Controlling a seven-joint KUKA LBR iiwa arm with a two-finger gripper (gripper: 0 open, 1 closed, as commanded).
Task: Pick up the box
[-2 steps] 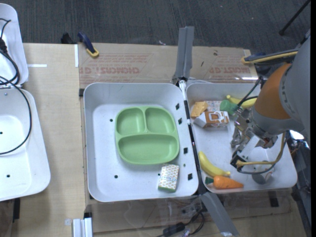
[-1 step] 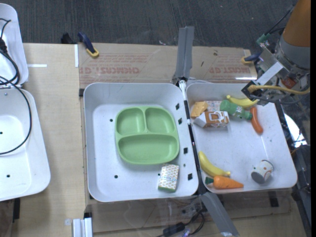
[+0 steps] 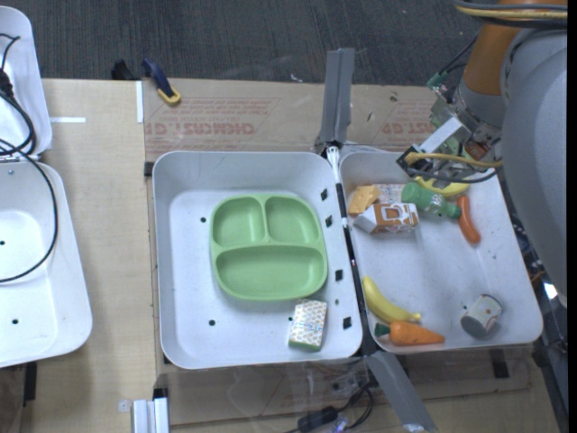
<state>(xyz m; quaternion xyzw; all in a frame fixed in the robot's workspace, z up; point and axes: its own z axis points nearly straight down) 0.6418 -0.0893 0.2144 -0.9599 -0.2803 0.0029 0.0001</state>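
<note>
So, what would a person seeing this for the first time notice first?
Probably the green divided plate in the middle of the left bin, with a small patterned box just below it. Then the crowded right bin: a carton, a banana, carrots and a cup, with the grey and orange arm above its far corner.

A green divided plate (image 3: 268, 245) is sitting mid-way in the left bin (image 3: 171, 269). In the right bin (image 3: 505, 269), a banana (image 3: 388, 302) and carrot (image 3: 415, 334) are lying near the plate, a cup (image 3: 480, 315) farther off.
</note>
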